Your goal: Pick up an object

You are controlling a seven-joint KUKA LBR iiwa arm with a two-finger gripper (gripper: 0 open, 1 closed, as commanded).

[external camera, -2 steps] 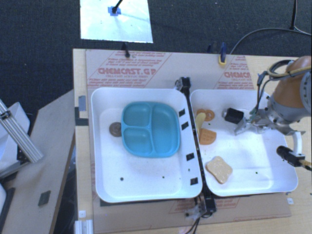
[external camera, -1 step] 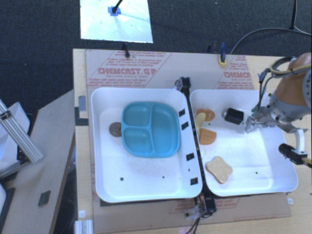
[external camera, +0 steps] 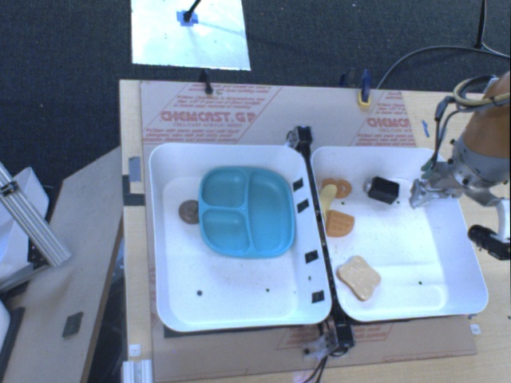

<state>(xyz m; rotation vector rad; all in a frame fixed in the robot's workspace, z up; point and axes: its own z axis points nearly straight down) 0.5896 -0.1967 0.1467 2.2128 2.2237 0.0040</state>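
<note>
The right bin (external camera: 447,294) holds a small black block (external camera: 383,189) near its back, a round orange cookie-like piece (external camera: 337,188) by the divider, an orange wedge (external camera: 340,223) below it, and a tan toast slice (external camera: 358,278) toward the front. My gripper (external camera: 425,195) hangs over the right bin's back right part, just right of the black block and apart from it. Nothing shows between its fingers.
The left bin (external camera: 180,294) bears a blue sectioned plate (external camera: 246,211) and a small brown disc (external camera: 189,211) at the plate's left. A black-marked divider (external camera: 313,214) separates the bins. Cables and the arm's wrist (external camera: 483,146) crowd the right edge.
</note>
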